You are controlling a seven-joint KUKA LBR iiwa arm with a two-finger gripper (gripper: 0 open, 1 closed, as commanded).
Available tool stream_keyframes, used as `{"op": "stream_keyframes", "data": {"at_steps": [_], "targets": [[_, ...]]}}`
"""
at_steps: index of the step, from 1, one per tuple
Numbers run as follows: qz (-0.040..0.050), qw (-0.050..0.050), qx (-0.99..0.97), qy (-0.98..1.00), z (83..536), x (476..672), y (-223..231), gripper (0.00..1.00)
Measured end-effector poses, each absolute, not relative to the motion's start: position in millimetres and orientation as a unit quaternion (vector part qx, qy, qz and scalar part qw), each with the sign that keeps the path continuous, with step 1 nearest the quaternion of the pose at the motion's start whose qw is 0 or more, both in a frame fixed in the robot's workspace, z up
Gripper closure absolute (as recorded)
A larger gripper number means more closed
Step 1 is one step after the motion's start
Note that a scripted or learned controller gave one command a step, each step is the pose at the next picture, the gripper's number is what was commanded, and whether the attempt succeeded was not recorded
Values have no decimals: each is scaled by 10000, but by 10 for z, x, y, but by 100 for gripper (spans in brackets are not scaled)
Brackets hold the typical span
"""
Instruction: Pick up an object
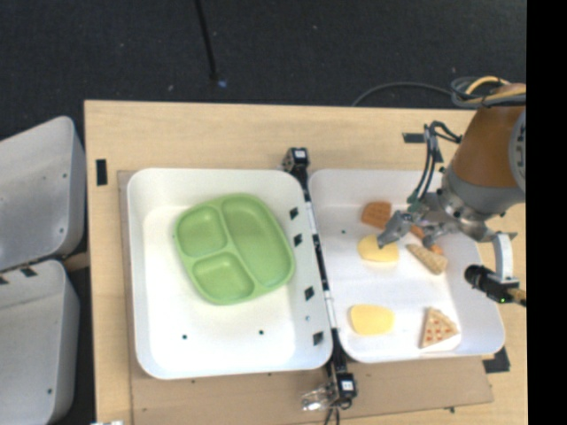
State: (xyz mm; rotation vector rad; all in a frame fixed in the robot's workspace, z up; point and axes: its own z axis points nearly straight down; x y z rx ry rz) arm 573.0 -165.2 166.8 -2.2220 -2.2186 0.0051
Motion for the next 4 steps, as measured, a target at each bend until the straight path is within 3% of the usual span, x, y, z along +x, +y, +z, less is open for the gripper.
{"op": "stream_keyframes", "data": {"at_steps": [1,2,4], "targets": [[14,2,-7076,-7066,1230,5717,-1722,0],[-6,-21,-7086,-7056,1365,5731,-1730,100],[-9,-20,-7075,-7067,2076,5769,-1813,100]]}}
